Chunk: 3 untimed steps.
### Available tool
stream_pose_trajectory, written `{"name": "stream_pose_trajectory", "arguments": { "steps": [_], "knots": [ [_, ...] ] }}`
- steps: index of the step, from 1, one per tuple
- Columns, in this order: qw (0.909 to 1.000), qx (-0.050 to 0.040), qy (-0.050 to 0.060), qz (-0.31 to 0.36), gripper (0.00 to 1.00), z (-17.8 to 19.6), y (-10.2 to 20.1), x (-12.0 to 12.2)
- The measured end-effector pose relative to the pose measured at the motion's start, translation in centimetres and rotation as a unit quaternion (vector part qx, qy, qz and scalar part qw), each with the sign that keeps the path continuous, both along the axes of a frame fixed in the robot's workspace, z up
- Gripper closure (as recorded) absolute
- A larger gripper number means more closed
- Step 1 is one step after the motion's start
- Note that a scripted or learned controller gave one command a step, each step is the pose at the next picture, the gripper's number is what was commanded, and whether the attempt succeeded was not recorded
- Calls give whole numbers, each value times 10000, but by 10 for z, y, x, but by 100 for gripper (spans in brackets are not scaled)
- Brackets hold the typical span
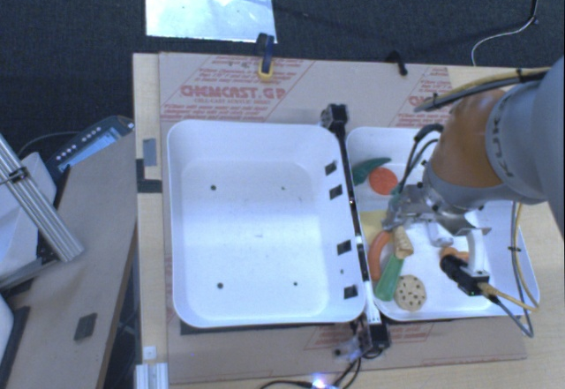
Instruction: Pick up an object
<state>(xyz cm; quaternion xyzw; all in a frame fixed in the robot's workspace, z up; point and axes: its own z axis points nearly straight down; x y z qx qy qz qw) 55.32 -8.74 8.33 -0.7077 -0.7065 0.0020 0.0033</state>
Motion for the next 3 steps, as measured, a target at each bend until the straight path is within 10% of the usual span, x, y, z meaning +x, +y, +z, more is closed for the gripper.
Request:
{"name": "stream_pose_trajectory", "arguments": {
  "steps": [1, 2, 3],
  "knots": [
    [10000, -11, -46, 14, 100, 1, -2, 5],
    [10000, -4, -22, 7, 100, 1, -4, -44],
    [9999, 8, -100, 81, 100, 107, 102, -22]
  ]
}}
